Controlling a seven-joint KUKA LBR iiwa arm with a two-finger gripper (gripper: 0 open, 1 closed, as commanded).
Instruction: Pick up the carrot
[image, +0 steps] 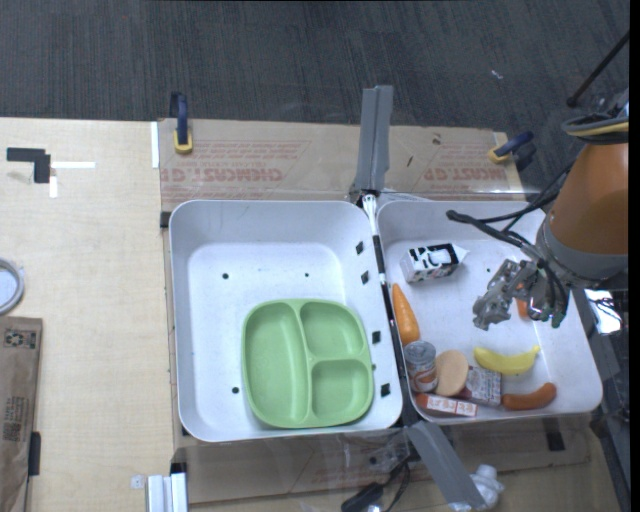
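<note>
We are hovering our gripper (finger state unclear) in the right bin, needing to travel left to the carrot.

Carrot lies tight against the right bin's left wall, so no room on that side. Can sits just below its lower end; carton just above and right of its top. Open floor to the carrot's right, between it and the gripper. Lower right bin is crowded: can, round biscuit, banana, sausage, packets. Left bin: green tray fills the lower half, upper half free.
</note>
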